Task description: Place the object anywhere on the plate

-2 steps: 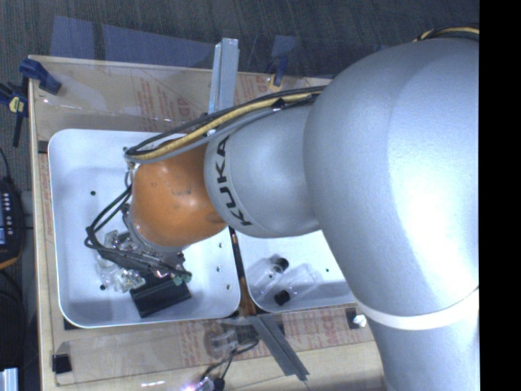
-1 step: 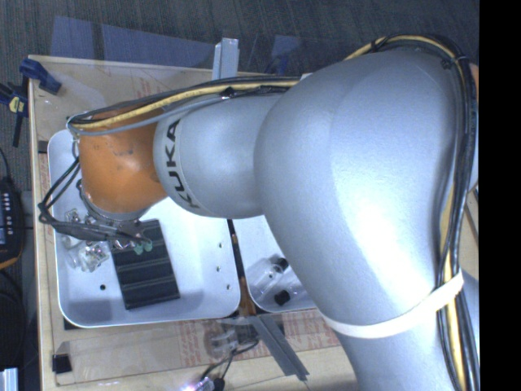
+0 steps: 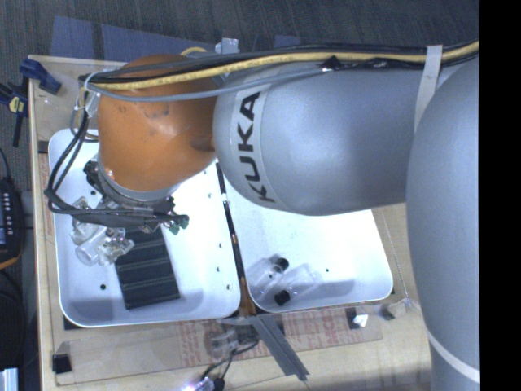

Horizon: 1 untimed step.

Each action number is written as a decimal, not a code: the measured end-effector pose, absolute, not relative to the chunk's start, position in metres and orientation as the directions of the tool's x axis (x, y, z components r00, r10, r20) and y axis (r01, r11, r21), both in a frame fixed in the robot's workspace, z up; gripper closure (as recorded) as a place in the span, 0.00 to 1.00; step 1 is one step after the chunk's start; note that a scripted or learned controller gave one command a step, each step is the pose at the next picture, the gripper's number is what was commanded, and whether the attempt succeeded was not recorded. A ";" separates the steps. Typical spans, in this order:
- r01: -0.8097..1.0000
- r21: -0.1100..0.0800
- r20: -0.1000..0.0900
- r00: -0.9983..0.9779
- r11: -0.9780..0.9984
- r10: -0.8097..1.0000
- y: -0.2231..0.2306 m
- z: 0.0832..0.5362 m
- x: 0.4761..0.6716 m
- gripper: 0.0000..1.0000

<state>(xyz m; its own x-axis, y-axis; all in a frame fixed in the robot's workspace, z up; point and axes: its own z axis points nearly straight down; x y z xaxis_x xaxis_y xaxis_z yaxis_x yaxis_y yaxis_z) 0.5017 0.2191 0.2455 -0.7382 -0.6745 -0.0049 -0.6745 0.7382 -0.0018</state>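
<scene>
Because the claw (image 3: 110, 239) is buried under the orange wrist over the left bin (image 3: 61, 292), its state cannot be told; clear objects (image 3: 96, 241) lie at the dark ribbed plate's (image 3: 148, 274) ten o'clock, so a blind miss is risked.

The arm (image 3: 342, 129) has a smooth, satin grey shell with a glossier orange band (image 3: 151, 133), the two bins (image 3: 203, 300) look like glossy white plastic, and the dark ribbed slab (image 3: 146, 273) appears matt.
</scene>
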 end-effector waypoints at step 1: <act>-0.757 -0.002 -0.003 -0.653 0.653 -0.757 0.205 0.327 0.574 1.00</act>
